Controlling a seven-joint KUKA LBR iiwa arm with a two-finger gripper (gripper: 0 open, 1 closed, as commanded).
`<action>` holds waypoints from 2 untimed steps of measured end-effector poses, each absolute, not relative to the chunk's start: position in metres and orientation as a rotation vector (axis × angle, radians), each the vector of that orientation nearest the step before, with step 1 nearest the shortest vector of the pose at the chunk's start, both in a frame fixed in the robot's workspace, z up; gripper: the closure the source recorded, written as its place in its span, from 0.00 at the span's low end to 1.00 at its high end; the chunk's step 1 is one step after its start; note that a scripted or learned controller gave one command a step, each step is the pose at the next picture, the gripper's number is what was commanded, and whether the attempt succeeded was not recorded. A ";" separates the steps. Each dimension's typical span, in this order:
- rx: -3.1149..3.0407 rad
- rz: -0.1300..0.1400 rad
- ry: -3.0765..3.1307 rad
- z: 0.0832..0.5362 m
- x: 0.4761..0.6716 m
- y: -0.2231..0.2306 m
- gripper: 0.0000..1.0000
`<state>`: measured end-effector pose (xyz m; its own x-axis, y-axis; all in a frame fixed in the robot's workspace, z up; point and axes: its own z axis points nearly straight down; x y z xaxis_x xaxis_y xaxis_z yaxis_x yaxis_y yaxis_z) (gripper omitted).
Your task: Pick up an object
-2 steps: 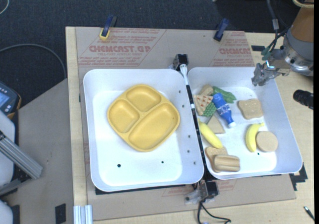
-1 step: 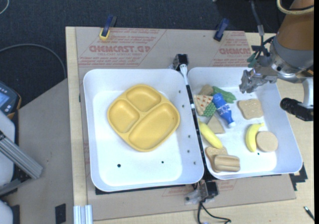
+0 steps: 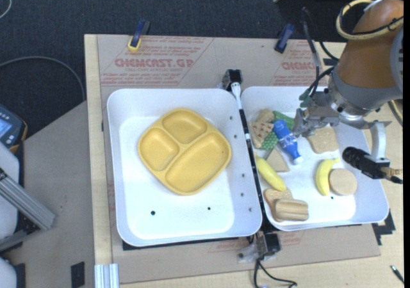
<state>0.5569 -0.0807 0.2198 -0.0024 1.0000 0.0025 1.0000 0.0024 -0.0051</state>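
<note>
The right bin [image 3: 378, 207] holds several toy foods. Among them are a blue bottle [image 3: 287, 140], a tan waffle piece [image 3: 261, 128], a green piece [image 3: 280, 118], a yellow banana [image 3: 270, 175] and a second curved banana [image 3: 323, 176]. There is also a round tan cookie [image 3: 343, 183], a toast slice [image 3: 323, 140] and a bread roll [image 3: 289, 208]. My gripper [image 3: 305, 123] hangs low over the bin's back middle, just right of the blue bottle's top and above the toast's left edge. The arm's body hides what lies beneath it.
The left bin [image 3: 122, 152] carries a yellow divided plate [image 3: 184, 150]. A black clip [image 3: 232, 79] sits at the back where the bins meet. A black part of the arm [image 3: 362, 160] juts over the right bin's right side.
</note>
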 end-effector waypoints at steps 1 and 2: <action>-2.217 0.003 -2.220 0.214 0.530 -0.039 1.00; -2.216 0.002 -2.221 0.234 0.503 -0.020 1.00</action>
